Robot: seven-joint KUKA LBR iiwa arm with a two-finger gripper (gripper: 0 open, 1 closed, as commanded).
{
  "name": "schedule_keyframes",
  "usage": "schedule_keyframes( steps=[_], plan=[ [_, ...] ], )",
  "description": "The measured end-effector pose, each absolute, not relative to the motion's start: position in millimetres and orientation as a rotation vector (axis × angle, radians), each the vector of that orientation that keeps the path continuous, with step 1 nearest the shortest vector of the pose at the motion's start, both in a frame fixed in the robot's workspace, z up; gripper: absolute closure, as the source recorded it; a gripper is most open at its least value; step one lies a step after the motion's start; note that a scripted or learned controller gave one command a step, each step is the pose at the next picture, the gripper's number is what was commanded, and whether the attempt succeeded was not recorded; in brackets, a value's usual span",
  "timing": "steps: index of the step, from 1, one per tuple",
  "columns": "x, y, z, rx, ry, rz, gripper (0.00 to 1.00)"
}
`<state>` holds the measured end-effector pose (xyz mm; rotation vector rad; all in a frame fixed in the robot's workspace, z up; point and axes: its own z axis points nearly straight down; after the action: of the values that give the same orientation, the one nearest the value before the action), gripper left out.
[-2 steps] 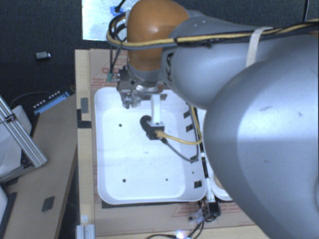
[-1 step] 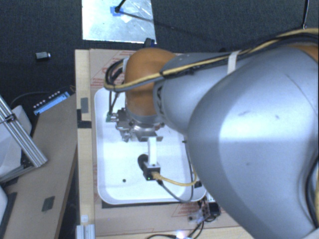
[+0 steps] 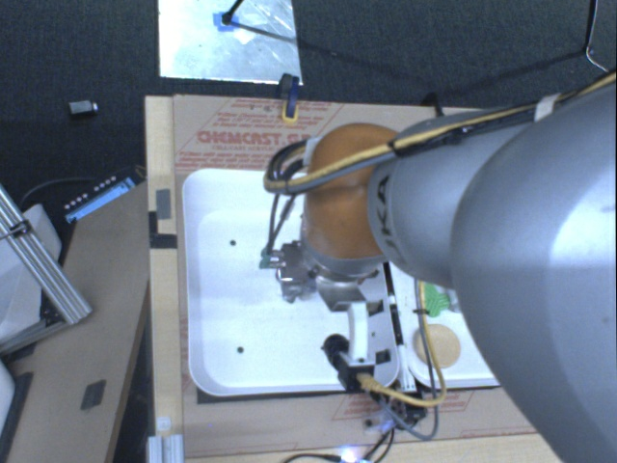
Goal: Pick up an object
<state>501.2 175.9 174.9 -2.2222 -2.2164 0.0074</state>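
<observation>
Fingers (image 3: pixel 286 274) tucked below the wrist near the frame's centre, hanging over the left bin (image 3: pixel 217 258); impossible to tell whether spread or closed, or holding anything; judged to be the reaching step, with no grasp confirmed; possible picks lying right of centre in the right bin (image 3: pixel 470 382): a green object (image 3: pixel 439 302) and, just below it, a tan round disc (image 3: pixel 441 343), both partly hidden by the arm (image 3: pixel 511 230); next move likely calls for shifting rightward above one of them, descending squarely, closing, then lifting to test the hold.
</observation>
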Motion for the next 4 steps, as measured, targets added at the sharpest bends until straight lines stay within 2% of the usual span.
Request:
schedule_keyframes(
  steps=[1, 3, 4],
  plan=[
    [540.4, 191.4, 196.7, -2.219, -2.227, -0.007, 1.0],
    [539.4, 198.0, 217.4, -2.217, -2.226, -0.003, 1.0],
    [508.8, 237.3, 227.9, -2.21, -2.229, -0.001, 1.0]
  ],
)
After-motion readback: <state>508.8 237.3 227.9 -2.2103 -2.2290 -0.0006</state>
